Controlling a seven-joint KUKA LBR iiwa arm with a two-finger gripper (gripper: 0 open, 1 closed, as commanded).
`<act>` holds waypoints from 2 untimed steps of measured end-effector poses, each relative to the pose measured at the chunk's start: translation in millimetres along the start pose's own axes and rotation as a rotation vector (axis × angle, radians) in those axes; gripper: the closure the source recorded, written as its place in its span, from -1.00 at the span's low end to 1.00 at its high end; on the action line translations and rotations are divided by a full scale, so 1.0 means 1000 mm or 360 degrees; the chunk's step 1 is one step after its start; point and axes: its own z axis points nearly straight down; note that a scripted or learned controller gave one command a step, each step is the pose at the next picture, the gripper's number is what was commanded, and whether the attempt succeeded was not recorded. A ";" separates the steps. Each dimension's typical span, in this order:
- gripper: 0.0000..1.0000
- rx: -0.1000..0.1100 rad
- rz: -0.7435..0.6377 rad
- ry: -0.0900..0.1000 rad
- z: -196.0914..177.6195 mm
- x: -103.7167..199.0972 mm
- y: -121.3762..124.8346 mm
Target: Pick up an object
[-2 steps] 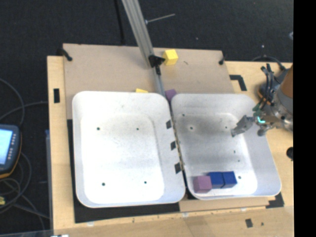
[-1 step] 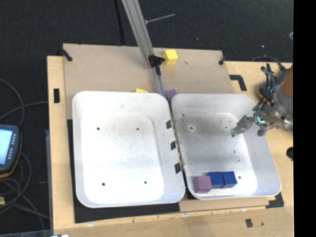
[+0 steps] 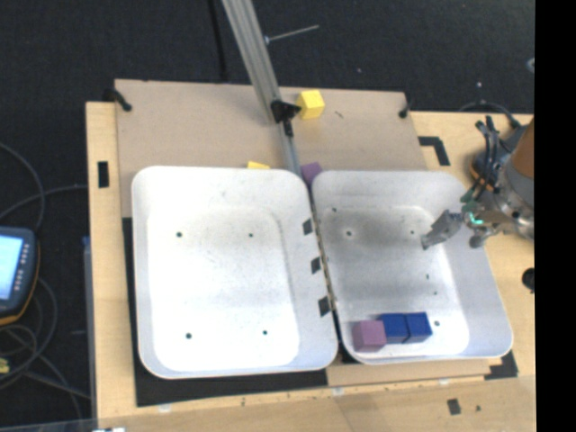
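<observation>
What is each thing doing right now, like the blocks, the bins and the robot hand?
Purple block: lying in the right bin's near corner.
Blue block: lying beside the purple block, apparently touching.
Right bin: holds both blocks.
Left bin: flat on the bench.
Hand: above the right bin's far side, holding nothing.

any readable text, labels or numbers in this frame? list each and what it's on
None can be read.
Handheld pendant with the lit screen at the left edge: screen glows, contents too blurred to read.
Purple cube, blue block in the right white bin, and yellow block on the bench: plain faces, no markings visible.
Black marks on the wooden bench: tape shapes, not characters.
</observation>
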 end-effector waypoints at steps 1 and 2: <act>-1.00 0.0000 0.0000 0.0000 0.000 0.000 0.000; -1.00 0.0000 0.0001 0.0000 0.000 0.000 0.000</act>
